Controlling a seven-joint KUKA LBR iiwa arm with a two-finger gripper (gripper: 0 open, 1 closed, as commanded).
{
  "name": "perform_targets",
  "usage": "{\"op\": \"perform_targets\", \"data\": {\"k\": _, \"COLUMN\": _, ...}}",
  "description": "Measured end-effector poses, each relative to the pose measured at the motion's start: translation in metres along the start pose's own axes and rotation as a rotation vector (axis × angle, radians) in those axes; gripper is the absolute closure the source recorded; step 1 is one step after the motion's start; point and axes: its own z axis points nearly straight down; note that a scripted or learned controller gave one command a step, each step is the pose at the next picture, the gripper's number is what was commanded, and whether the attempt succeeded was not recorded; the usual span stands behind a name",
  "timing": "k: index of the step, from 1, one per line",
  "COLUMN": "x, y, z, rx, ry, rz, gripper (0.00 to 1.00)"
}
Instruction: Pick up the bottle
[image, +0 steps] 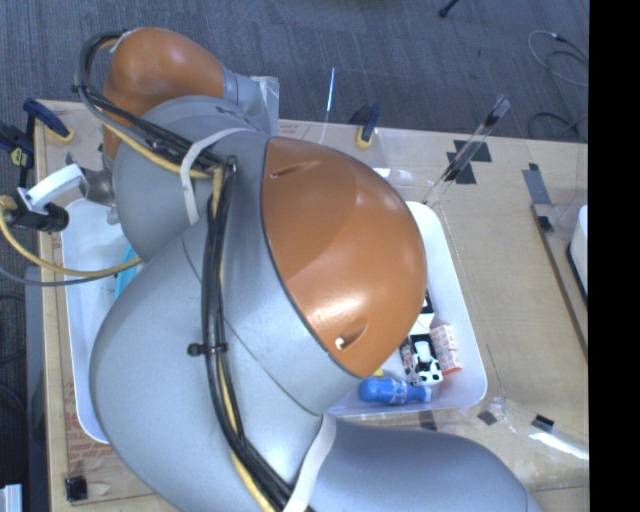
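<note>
The grey and orange arm covers most of the camera view and both bins. At the near right corner of the right bin a blue bottle lies on its side, partly under the arm's edge. Beside it lie a black-and-white patterned item and a small orange-and-white box. The gripper is hidden behind the arm's own body, toward the left bin.
A strip of the left bin's white floor shows at the left, with a bit of light blue at the arm's edge. Blue clamps sit on the bench's far edge. Bare wooden bench lies to the right of the bins.
</note>
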Motion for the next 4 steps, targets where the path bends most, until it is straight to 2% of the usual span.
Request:
{"op": "perform_targets", "data": {"k": 1, "x": -0.052, "y": -0.016, "z": 0.019, "rx": -0.001, "ry": -0.003, "rz": 0.112, "gripper": 0.00}}
{"op": "perform_targets", "data": {"k": 2, "x": -0.018, "y": -0.008, "z": 0.009, "rx": 0.000, "ry": -0.001, "rz": 0.038, "gripper": 0.00}}
{"op": "perform_targets", "data": {"k": 3, "x": -0.020, "y": -0.005, "z": 0.041, "rx": 0.000, "ry": -0.005, "rz": 0.037, "gripper": 0.00}}
{"op": "perform_targets", "data": {"k": 4, "x": -0.017, "y": -0.008, "z": 0.032, "rx": 0.000, "ry": 0.007, "rz": 0.026, "gripper": 1.00}}
